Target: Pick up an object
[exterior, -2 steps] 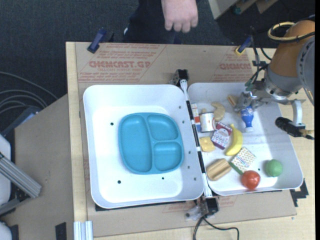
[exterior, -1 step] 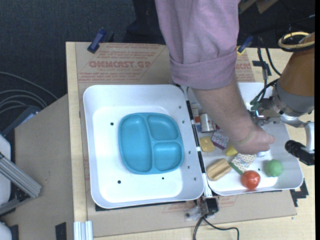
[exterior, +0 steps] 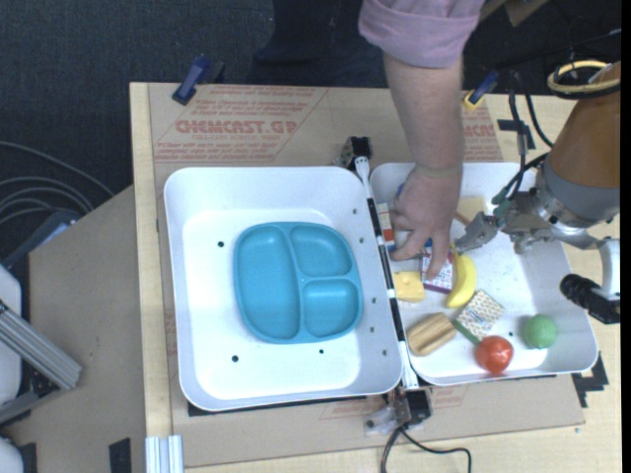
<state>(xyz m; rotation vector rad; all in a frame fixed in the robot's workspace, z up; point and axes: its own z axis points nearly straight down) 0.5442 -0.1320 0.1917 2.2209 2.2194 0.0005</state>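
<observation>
Person's hand [exterior: 426,215] rummages in right bin [exterior: 582,348] near banana [exterior: 461,280], likely rearranging items, while tool [exterior: 480,233] waits beside it, grip state unclear.

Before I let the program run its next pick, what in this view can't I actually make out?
- Gripper: small and dark against the right bin; open or shut can't be read.
- Items under the person's hand: the hand covers them, leaving red and blue edges showing.
- Arm: cut off by the right edge of the camera view.
- Patterned packet: print too small to read.
</observation>
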